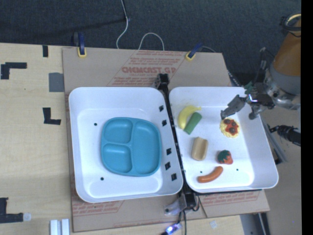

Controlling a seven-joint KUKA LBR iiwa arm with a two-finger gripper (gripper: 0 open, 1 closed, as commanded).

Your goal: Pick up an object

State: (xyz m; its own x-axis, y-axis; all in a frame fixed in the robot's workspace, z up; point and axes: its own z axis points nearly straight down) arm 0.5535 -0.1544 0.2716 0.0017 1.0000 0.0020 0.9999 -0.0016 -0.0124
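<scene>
The jaws look spread apart, with one dark finger (229, 111) reaching out to the left and the other (254, 113) further right. They are small and dark, so this is a best guess. No toy sits between them. The gripper (239, 113) hangs over the top right part of the right bin (244, 148). The arm (286, 65) comes in from the right and is cut off by the edge of the picture.

Just under the left finger lies a round yellow toy (230, 128) with red bits on top. It is too small to tell what food it is. It has no long side, so it points no way.

The other toys are in the same bin. A banana (185, 114) lies near the bin's left wall, running from top right to bottom left. A green stick (193, 123) leans against it and covers part of it, slanted the same way. Below them a tan roll (199, 148) stands almost straight up and down in the picture. A small red and green toy (224, 156) sits to its right, too blurry to name. A sausage (210, 175) lies near the front, with its right end a bit higher than its left.

The left bin (88, 131) holds a blue plate (131, 146) with three parts. Both bins rest on a brown cardboard sheet (146, 67).
</scene>
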